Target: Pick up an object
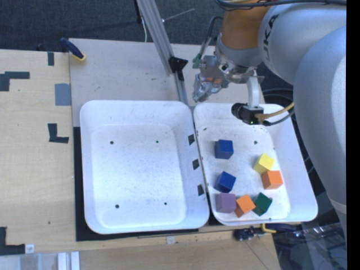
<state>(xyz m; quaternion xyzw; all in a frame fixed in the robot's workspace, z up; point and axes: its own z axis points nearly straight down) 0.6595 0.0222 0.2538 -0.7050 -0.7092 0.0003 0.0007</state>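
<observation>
Blue cube point(224, 149) in right bin point(281, 210), well below pincer point(203, 92).

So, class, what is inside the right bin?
The right bin holds seven small blocks: two blue, yellow, two orange, purple and green. The arm covers its far right corner.

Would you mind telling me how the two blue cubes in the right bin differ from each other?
The upper blue cube stands alone near the bin's middle, while the lower blue cube sits just above the purple cube. The upper one looks squarely aligned with the view; the lower one looks slightly turned. Both share colour, similar size and the right bin.
</observation>
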